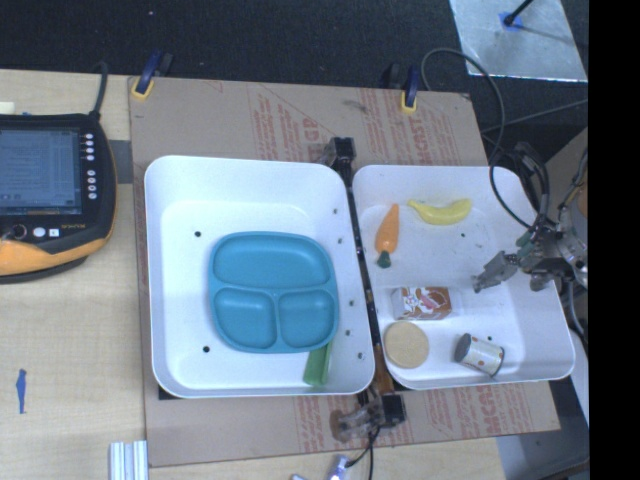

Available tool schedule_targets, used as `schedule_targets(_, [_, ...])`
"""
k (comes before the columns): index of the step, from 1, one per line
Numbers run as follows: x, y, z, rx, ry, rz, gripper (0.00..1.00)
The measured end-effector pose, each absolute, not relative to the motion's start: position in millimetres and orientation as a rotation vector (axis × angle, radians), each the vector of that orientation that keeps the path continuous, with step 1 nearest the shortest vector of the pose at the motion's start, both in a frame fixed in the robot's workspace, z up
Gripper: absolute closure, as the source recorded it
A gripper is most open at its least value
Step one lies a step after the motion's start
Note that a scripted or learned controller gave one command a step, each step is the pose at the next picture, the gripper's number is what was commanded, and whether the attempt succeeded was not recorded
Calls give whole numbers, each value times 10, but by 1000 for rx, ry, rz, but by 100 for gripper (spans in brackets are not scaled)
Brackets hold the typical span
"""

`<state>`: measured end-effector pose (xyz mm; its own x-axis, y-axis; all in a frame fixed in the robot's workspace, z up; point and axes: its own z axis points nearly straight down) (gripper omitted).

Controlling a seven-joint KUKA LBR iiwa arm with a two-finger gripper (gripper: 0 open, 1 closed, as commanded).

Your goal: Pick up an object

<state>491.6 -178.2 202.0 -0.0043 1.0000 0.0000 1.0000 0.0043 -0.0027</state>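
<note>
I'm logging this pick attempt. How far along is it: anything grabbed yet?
Nothing looks picked yet. The claw sits at the right side of the right bin, with no item between its fingers. The banana, carrot, packet, round disc and small can all lie on the bin floor. In hand: the approach. Left: closing on one item and lifting it.

1. An orange carrot and a yellow banana lie at the far end of my right bin.
2. A snack packet, round tan disc and small can lie nearer.
</note>
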Motion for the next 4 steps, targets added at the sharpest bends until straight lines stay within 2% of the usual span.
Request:
schedule_targets(1, [5483, -1434, 968, -2210, -2226, 7, 0])
schedule_targets(2, [5173, -1038, 914, -2212, -2227, 5, 0])
schedule_targets(3, [5178, -1052, 1017, -2209, -2232, 8, 100])
schedule_targets(4, [5178, -1052, 1017, -2210, -2232, 7, 0])
